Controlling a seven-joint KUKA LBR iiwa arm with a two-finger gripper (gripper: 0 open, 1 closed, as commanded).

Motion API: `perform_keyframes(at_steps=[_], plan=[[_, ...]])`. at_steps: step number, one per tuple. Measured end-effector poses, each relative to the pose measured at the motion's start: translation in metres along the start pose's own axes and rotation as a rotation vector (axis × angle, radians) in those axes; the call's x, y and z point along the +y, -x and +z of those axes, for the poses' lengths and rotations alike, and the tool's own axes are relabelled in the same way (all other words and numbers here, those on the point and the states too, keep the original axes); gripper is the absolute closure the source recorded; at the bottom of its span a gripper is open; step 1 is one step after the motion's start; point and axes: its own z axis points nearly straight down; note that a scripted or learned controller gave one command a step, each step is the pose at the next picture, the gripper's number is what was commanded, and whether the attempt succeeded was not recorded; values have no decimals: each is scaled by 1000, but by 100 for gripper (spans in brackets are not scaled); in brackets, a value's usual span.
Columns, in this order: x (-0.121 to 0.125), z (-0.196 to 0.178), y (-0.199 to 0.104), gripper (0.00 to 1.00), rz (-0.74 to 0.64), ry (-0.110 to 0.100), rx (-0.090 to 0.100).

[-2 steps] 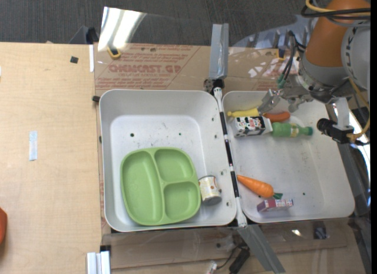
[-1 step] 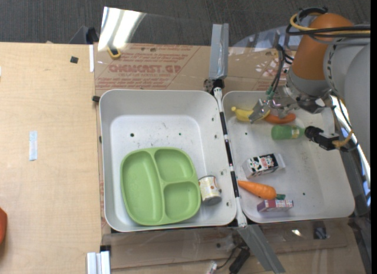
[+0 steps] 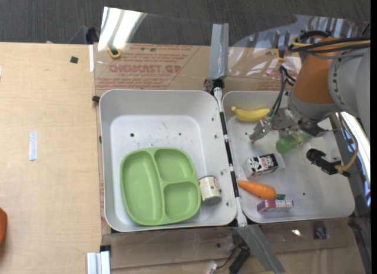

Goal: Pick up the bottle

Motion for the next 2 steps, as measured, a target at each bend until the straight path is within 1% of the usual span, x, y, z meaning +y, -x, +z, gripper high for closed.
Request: perform_keyframes(at_steps=[1,2], plan=[[32,0,82,0,143,0,-1],[-45,0,81,0,136,-1,4]])
